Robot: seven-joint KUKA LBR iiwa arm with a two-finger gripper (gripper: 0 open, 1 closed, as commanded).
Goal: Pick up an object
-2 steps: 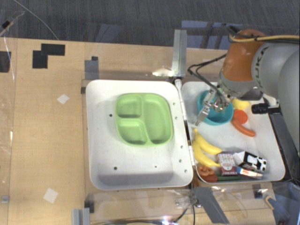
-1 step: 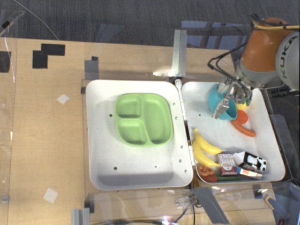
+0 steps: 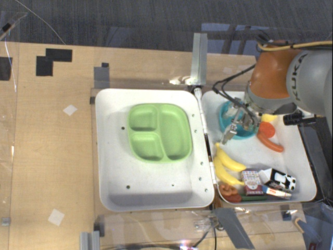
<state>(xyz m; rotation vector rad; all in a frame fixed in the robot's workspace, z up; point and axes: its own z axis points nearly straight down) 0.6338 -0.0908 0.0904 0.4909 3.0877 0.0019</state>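
Wooden bench (image 3: 47, 155), 2 white bins side by side: left bin (image 3: 112, 186), right bin (image 3: 304, 178), black tape patches (image 3: 52, 60) far left

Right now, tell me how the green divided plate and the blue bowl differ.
The green divided plate lies alone in the left bin; the blue bowl sits in the crowded right bin. The plate looks much larger and is fully exposed; the bowl is partly covered by the gripper above it. The plate has three compartments; the bowl has none visible. Both are plastic-looking dishware.

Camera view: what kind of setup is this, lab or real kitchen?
Likely a robot lab pick-test bench: two white bins, toy food like bananas and a green tray, a grey-orange arm.
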